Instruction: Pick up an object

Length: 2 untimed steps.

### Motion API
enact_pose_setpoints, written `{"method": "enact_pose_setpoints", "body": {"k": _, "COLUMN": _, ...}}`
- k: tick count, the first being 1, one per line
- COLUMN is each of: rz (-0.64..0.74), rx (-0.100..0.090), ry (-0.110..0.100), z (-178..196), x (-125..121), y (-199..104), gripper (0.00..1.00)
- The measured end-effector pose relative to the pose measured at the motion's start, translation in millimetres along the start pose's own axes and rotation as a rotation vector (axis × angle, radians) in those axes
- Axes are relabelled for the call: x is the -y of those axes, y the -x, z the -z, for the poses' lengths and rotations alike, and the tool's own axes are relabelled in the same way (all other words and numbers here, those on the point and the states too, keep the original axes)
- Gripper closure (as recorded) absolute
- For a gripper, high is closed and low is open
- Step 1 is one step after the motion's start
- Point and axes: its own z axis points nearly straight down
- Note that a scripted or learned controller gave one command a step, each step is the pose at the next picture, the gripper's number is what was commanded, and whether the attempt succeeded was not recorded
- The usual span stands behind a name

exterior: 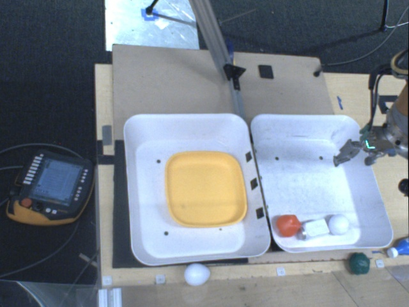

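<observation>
Gripper (353,155) over right bin's (300,178) right rim, fingers spread, nothing between them; small white bottle (314,228) lies at near edge, long axis left-right, between red object (287,224) and white ball (339,224).

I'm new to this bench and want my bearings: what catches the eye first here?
The yellow plate in the middle of the left bin stands out most. Next come the red object and white ball along the right bin's near wall, with the gripper over that bin's right rim.
</observation>
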Motion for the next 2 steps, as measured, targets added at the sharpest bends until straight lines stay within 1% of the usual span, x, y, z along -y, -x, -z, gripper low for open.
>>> {"method": "enact_pose_setpoints", "body": {"k": 1, "rz": 0.000, "rx": 0.000, "ry": 0.000, "z": 0.0, "x": 0.0, "y": 0.0, "gripper": 0.00}}
{"method": "enact_pose_setpoints", "body": {"k": 2, "rz": 0.001, "rx": -0.001, "ry": -0.003, "z": -43.7, "x": -0.6, "y": -6.6, "gripper": 0.00}}
